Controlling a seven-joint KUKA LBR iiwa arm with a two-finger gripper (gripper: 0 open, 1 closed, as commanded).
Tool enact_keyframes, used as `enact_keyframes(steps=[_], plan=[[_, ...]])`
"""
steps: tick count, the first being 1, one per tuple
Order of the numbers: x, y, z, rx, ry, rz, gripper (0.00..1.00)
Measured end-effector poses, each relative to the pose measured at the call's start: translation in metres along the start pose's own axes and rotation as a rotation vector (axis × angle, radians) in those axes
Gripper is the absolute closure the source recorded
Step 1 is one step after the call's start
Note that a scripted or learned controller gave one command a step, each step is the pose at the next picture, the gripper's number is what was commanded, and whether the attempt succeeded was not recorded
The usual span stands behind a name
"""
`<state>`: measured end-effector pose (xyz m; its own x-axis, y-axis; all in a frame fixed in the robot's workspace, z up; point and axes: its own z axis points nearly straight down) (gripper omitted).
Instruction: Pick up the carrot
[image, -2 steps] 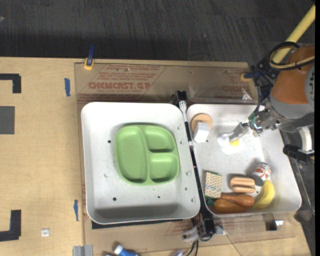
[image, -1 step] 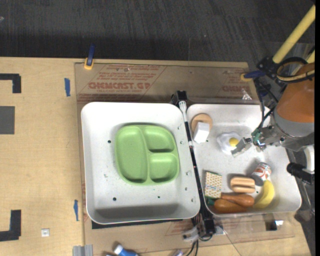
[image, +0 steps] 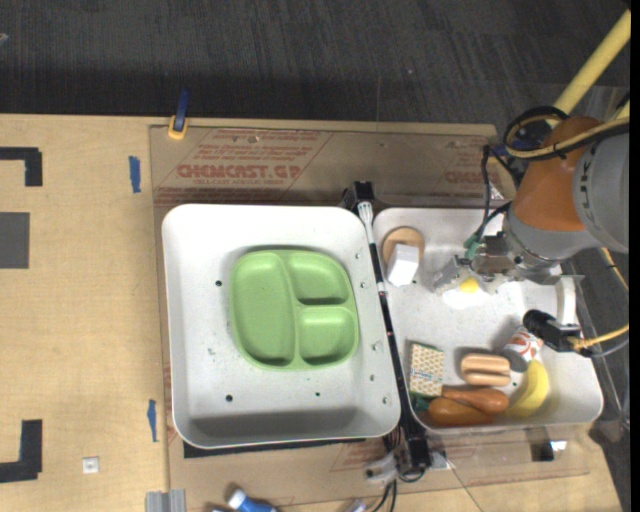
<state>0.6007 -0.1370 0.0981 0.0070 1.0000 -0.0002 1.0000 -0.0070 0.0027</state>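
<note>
The carrot (image: 466, 405), orange-brown and elongated, lies along the front edge of the right bin (image: 500, 320), below a hot dog (image: 484, 368). My gripper (image: 472, 272) hangs over the back part of that bin, well away from the carrot, right above a small yellow piece (image: 466, 291). The arm's orange band (image: 545, 195) and grey wrist rise to the right of it.
A banana (image: 533, 388) curves beside the carrot's right end, and a checkered cracker (image: 427, 368) sits at its left. A white block (image: 402, 266) and a tan round piece (image: 404, 241) lie at the bin's back left. The left bin (image: 200, 330) holds a green divided plate (image: 294, 306).
</note>
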Motion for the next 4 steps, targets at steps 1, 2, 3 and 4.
enact_keyframes(steps=[1, 2, 3, 4], plan=[[0.035, -0.080, -0.014, 0.007, 0.002, -0.049, 0.00], [0.029, -0.111, -0.005, -0.030, -0.003, -0.166, 0.00], [-0.007, -0.120, -0.029, -0.004, -0.003, -0.310, 0.00], [0.016, -0.118, -0.001, -0.005, -0.001, -0.902, 0.00]])
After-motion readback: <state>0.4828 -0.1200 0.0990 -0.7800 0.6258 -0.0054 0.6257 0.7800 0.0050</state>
